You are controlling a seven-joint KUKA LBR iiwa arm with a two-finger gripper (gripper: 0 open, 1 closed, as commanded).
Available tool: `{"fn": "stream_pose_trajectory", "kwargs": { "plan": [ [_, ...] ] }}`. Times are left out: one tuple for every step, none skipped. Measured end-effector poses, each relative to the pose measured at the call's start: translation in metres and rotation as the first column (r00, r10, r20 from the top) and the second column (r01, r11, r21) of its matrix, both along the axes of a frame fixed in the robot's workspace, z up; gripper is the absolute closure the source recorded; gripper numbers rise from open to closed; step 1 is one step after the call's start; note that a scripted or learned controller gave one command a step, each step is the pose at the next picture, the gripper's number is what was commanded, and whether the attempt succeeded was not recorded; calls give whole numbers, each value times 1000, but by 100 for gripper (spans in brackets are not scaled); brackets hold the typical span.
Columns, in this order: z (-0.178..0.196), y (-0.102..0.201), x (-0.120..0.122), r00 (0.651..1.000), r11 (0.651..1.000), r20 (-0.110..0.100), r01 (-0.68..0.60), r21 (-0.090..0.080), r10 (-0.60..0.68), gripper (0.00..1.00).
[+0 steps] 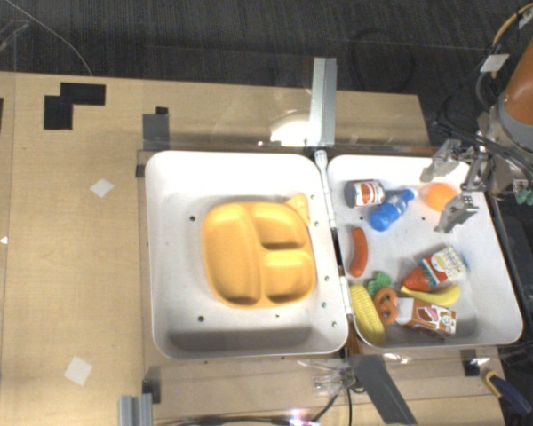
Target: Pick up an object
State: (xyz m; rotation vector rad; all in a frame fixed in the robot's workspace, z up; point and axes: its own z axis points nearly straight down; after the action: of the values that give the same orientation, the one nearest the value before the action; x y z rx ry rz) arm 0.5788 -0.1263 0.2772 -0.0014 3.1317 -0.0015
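Objects all sit in the right bin (502,278), you've got roughly nine to choose from. Far row: small can (365,193) on its side with a red label, blue bottle (390,211) just beside it, orange ball (441,194) further right. Mid bin: red sausage (359,250) lying lengthwise near the left wall. Near end is a tight cluster: corn cob (366,311) against the left wall, small orange-and-green piece (384,300) touching it, juice carton (427,318), banana (438,295) and a red-and-white packet (436,268) packed together.

Left bin (169,238) holds a yellow divided tray (253,253), roughly centred, three compartments.

End effector (466,185) is over the far right corner of the right bin, just beside the orange ball. Fingers (457,213) look spread apart, one on each side of the ball's right edge, nothing between them that you could call a grip. Can't tell from this angle whether it is touching the ball. Arm (526,96) comes in from the right edge, orange band visible.

Both bins sit side by side on the desk (62,264).
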Motion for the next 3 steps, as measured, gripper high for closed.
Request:
{"fn": "stream_pose_trajectory", "kwargs": {
  "plan": [
    [-136,18,4,945,945,-8,327,2,-327,0],
    [-162,16,27,823,823,24,567,20,-567,0],
    [-169,39,30,739,740,41,672,34,-673,0]
  ]
}}
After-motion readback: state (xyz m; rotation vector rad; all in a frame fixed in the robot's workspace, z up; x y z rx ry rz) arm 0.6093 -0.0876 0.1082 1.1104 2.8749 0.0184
